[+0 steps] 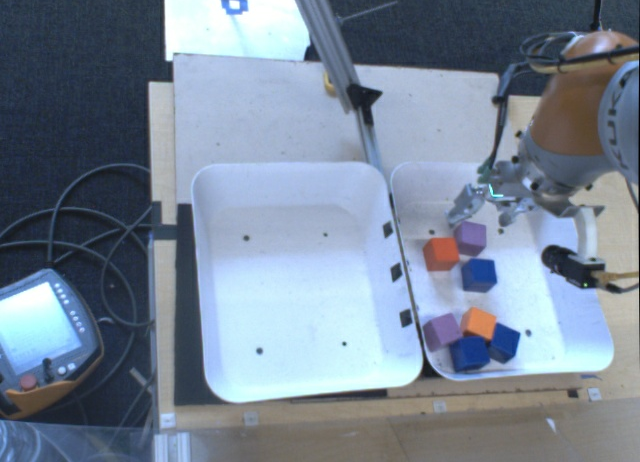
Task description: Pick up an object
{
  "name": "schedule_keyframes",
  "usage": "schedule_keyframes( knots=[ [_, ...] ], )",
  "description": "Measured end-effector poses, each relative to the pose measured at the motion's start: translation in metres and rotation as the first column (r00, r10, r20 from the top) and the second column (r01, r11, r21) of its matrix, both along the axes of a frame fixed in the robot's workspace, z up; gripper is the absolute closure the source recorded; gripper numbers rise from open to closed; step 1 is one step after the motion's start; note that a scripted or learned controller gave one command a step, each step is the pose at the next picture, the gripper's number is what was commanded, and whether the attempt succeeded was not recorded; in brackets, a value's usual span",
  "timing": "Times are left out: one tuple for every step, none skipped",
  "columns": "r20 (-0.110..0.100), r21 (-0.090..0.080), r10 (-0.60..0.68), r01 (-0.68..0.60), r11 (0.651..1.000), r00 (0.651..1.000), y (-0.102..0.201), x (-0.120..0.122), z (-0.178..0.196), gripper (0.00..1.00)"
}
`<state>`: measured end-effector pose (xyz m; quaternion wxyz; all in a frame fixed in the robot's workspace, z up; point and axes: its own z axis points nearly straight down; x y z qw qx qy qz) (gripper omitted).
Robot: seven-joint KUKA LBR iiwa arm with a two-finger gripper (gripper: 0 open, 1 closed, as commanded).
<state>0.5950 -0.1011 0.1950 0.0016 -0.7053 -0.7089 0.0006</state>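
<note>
- Approach step — gripper (487,207) hovers just above the purple cube (471,238), fingers spread, nothing between them.
- Next: descend straight onto the purple cube, close — orange cube (440,253) sits just beside it.

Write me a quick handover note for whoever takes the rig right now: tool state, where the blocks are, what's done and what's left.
Tool: open, holding nothing, poised over the upper part of the right bin, just above the purple cube.
Blocks, all in the right bin: orange-red cube beside the purple cube, blue cube below them. Near the front rim: a second purple cube, small orange cube, two dark blue cubes.
Left bin: no blocks in it.
Done: no pick yet.
Left: lower, close on one cube, lift. The purple cube looks nearest.
</note>
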Motion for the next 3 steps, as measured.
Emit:
schedule_keyframes(
  knots=[
    [0.005, -0.001, -0.001, 0.001, 1.000, 1.000, 0.000, 0.001, 0.002, 0.00],
    [-0.001, 0.000, -0.002, 0.002, 1.000, 1.000, 0.008, 0.000, -0.056, 0.00],
    [0.027, -0.006, -0.001, 0.002, 1.000, 1.000, 0.007, 0.007, -0.078, 0.00]
  ],
)
